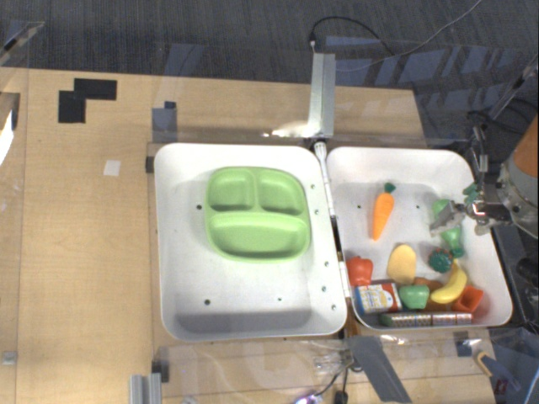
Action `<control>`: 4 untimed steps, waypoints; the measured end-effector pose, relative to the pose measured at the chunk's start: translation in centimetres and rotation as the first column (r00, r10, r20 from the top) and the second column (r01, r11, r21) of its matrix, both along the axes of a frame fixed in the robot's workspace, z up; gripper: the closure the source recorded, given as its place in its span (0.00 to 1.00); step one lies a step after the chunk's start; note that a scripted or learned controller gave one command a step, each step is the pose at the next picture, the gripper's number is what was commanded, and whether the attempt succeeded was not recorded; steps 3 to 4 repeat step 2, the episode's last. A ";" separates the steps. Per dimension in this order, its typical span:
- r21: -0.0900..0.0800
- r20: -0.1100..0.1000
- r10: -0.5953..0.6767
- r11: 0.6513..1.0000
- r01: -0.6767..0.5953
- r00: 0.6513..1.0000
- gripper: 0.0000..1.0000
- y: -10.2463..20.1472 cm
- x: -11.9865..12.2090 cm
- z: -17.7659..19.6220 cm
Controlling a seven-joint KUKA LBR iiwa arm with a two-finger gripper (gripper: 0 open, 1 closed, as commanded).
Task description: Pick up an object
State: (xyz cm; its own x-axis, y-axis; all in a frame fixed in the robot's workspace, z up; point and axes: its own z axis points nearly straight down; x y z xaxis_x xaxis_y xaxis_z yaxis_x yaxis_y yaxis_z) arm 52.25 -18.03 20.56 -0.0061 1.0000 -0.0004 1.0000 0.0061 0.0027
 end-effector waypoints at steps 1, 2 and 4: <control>0.000 0.003 -0.080 0.997 0.080 0.997 0.00 -2.2 4.7 -11.0; 0.001 0.008 -0.076 0.997 0.076 0.997 1.00 -2.1 4.9 -9.8; 0.001 0.008 -0.076 0.997 0.076 0.997 1.00 -2.1 4.9 -9.8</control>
